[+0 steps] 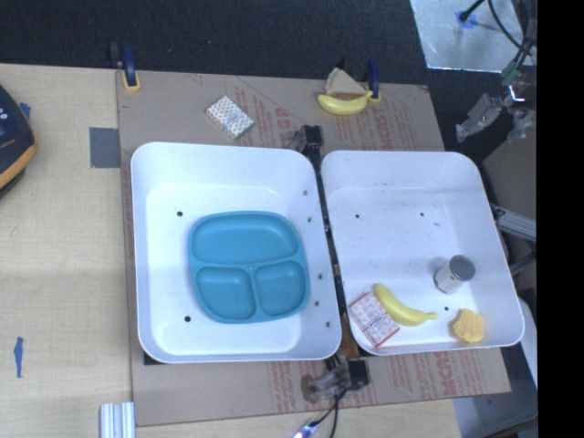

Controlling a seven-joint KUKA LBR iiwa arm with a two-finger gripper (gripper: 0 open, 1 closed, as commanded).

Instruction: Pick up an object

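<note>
End effector (511,94) hangs far right beyond the bins, grip impossible to tell, so come down square over the banana (402,306) lying near-side in the right bin (401,176).

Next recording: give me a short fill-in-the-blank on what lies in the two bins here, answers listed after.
1. The blue divided plate lies in the ____ bin.
2. In the right bin, the banana lies between the patterned packet and the ____ lumpy piece.
3. The small grey can lies in the ____ bin.

Missing words: left; yellow; right
</note>
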